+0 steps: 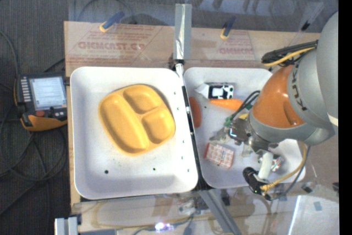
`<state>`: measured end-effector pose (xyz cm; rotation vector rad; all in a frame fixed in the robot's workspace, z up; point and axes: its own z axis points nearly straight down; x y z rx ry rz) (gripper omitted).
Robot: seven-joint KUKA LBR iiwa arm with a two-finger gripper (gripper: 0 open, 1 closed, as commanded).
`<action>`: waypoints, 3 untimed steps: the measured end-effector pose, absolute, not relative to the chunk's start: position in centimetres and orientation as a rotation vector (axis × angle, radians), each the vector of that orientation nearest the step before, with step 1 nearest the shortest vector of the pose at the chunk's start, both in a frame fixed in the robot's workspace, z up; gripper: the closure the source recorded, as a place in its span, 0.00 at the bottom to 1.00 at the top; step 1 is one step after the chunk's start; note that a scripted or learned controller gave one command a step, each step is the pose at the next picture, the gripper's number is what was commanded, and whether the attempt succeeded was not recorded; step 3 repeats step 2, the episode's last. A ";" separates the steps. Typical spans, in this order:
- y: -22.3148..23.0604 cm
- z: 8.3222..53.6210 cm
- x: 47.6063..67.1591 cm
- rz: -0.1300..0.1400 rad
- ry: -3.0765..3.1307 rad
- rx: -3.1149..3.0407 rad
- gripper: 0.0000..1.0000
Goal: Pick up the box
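A small flat box (220,154) with a red and white pattern lies on the floor of the right bin (291,165), near its front left. My gripper (233,130) hangs over the middle of this bin, just above and to the right of the box, at the end of the orange and grey wrist (278,104). The wrist hides most of the gripper from above. Nothing shows as held. A black and white box (221,89) lies at the back of the same bin.
An orange carrot-like piece (225,103) lies just in front of the black and white box, and a red object (195,111) lies against the right bin's left wall. The left bin (88,173) holds a yellow divided plate (137,117). A pendant (41,95) sits left of the bench.
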<state>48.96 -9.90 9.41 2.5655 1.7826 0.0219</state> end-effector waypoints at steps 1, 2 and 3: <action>-9.9 9.4 48.9 0.024 1.717 2.615 0.00; -13.3 20.0 48.5 -0.007 1.702 2.639 0.00; -13.3 20.0 48.5 -0.007 1.702 2.639 0.00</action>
